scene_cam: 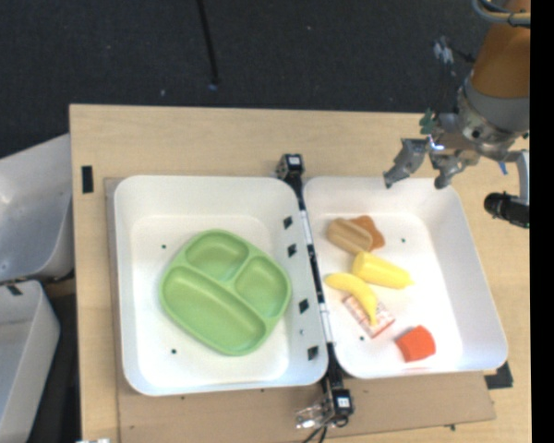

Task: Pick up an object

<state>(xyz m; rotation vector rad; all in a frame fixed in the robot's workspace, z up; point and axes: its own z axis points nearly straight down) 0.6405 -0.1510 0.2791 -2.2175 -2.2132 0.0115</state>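
Farthest out from the gripper (416,172), across the divider in the other white bin (129,358), lies a lime-green plastic tray with three compartments (224,291), flat on the floor; it looks stiff and light, but its low rim would give two fingers little to bite on. Nearer, in the bin under the arm (475,340), a small cluster sits below and a little left of the gripper: a tan-brown toy hot-dog bun (355,234), closest to the tool, then a yellow plastic corn-shaped piece (381,271) just beside it, a yellow toy banana (355,292) touching a small red-and-white packet (362,317), and farthest down an orange-red blocky piece (415,343) standing apart from the rest. All seem hollow toy food, light, rigid and rather slick. I'd judge the bun the easiest take, pinched across its narrow width. The gripper itself hangs over the far rim of this bin, fingers spread wide apart, nothing between them
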